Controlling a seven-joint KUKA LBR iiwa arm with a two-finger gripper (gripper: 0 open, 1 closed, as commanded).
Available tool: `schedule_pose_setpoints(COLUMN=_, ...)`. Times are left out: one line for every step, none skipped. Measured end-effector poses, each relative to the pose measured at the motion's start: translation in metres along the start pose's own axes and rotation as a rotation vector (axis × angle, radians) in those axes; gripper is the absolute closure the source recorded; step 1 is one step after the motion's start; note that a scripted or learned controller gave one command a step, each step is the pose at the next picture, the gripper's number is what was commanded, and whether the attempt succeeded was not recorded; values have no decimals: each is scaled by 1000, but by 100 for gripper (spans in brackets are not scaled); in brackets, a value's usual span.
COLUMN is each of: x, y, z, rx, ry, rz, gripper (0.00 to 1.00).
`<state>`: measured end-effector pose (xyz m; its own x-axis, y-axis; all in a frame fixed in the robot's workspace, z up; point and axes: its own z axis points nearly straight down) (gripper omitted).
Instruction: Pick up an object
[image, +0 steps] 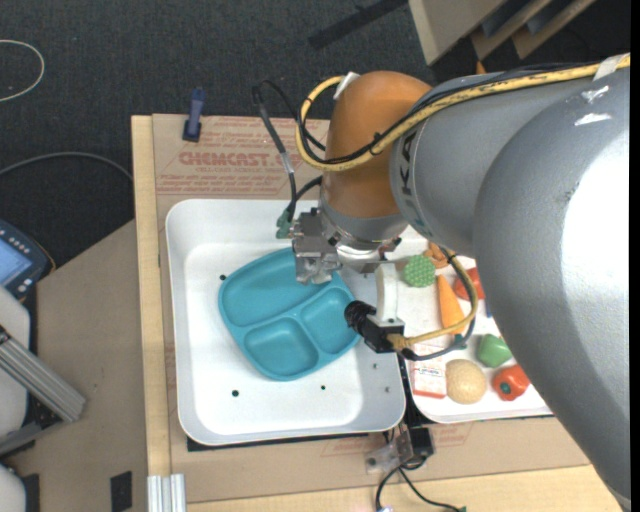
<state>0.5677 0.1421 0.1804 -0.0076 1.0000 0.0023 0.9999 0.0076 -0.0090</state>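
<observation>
Currently the gripper (316, 262) sits low over the far rim of the teal divided plate (288, 318), which lies tilted in the left bin (200, 300); whether the jaws are wide or narrow you cannot tell from this slant. Judge the plate light, stiff, smooth plastic, likely slippery; you would do best to pinch its thin raised rim or a divider ridge, not the flat floor; toy vegetables (470, 350) crowd the right bin.

The arm (530, 200) is a thick, smooth grey tube with a glossy orange band (368, 135) above the wrist. Yellow and black cables (400, 120) loop over the band and run along the grey shell. Below it sits a metal gripper (318, 262), with a black connector (368, 325) on a yellow lead.
</observation>
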Motion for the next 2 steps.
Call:
schedule_pose_setpoints(x=37, y=-24, z=-186, rx=-28, ry=6, rz=1, gripper=100)
schedule_pose_setpoints(x=35, y=-25, z=-186, rx=-13, ry=-2, rz=5, gripper=100)
